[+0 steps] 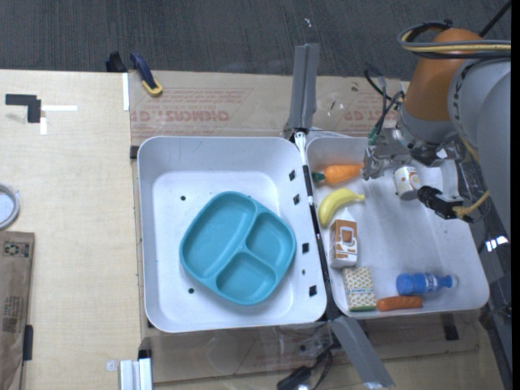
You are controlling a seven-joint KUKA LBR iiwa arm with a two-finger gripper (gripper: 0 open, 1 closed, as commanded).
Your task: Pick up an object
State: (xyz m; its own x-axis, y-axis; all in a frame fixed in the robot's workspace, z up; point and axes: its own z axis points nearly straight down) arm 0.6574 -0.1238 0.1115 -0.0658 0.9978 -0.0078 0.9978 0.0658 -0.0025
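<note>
My gripper (375, 166) hangs low over the far end of the right bin (455, 254); I cannot tell how it is set. The toy carrot (340, 173) lies just left of it, the banana (337, 203) a little nearer the camera on that side.

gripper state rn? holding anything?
Gripper: cannot be told; it sits low at the back of the right bin, beside the carrot, with nothing visibly held.
</note>
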